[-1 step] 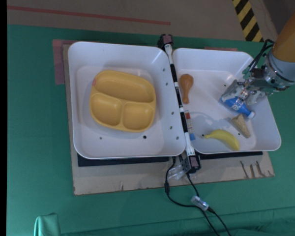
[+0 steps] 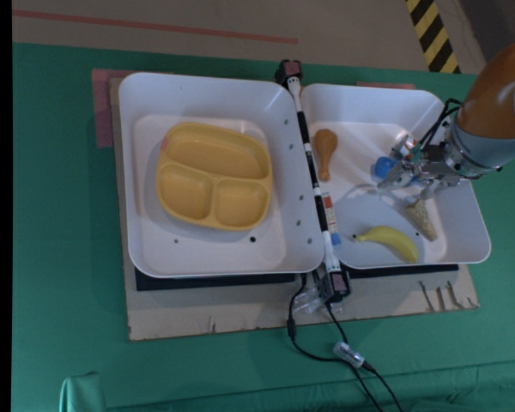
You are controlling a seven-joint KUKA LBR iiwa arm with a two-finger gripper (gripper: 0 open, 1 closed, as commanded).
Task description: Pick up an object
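The grey arm with its glossy orange band reaches into the right shallow white plastic bin (image 2: 451, 114), and its two metal fingers (image 2: 416, 184) hang low over the bin floor; whether they are spread or pressed together cannot be told at this angle. Just below the fingers lies a tan, speckled wedge-shaped piece (image 2: 422, 217), rough in texture, its narrow end pointing up toward them. Beside the fingers, away from the arm, sits a small rounded blue object (image 2: 384, 167). Farther that way rests a smooth brown drumstick-shaped toy (image 2: 325, 151). Below the wedge curves a glossy yellow plastic banana (image 2: 390, 241). Well apart, in the left white bin (image 2: 154, 260), lies a matte yellow three-compartment plate (image 2: 213, 176) with rounded corners.
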